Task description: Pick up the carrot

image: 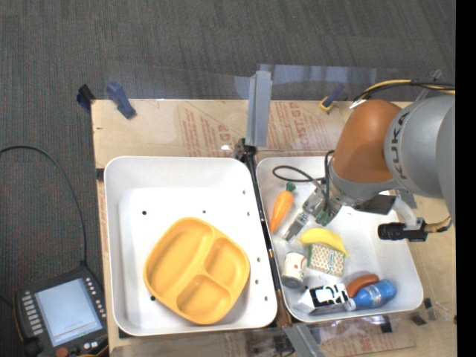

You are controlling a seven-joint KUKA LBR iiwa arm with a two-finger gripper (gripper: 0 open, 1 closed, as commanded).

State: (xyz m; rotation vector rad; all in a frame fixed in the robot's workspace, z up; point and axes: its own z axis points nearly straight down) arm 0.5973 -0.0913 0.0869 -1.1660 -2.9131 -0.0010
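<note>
The carrot (281,206), orange with a green top, lies along the left wall of the right bin (394,262), near its far end. My gripper (296,227) hangs just to the right of the carrot and a little nearer the camera, with its fingers pointing down-left. The fingers stand slightly apart with nothing between them. They are close to the carrot's lower end but apart from it.
In the right bin a banana (322,236), a patterned packet (327,259), a small white cup (294,268), a red sausage-like item (362,282) and a blue bottle (373,294) crowd the near half. The left bin (126,192) holds a yellow divided plate (196,269).
</note>
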